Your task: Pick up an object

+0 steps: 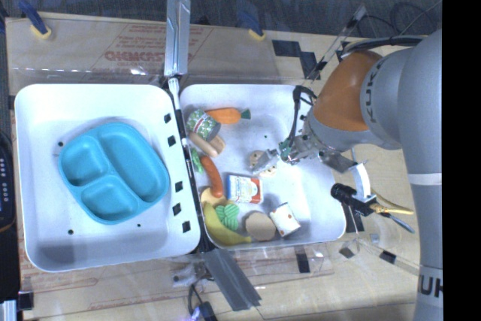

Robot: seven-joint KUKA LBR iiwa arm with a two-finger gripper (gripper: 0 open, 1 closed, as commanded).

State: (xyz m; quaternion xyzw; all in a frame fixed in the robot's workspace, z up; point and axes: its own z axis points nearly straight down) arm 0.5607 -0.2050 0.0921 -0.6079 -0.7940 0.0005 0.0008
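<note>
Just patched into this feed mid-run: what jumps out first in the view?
The bright blue three-compartment plastic tray lies alone in the left white bin. The right white bin holds a jumble along its left and lower edges: an orange toy carrot, a sausage, a yellow banana and a small red-and-white carton. The grey arm with its orange band reaches in from the right, its gripper low over that bin.

Grey arm (421,124), orange wrist band (342,98).

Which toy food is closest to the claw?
The small tan piece, alone mid-bin, just left of the claw; the carrot and hot dog lie farther left.
</note>
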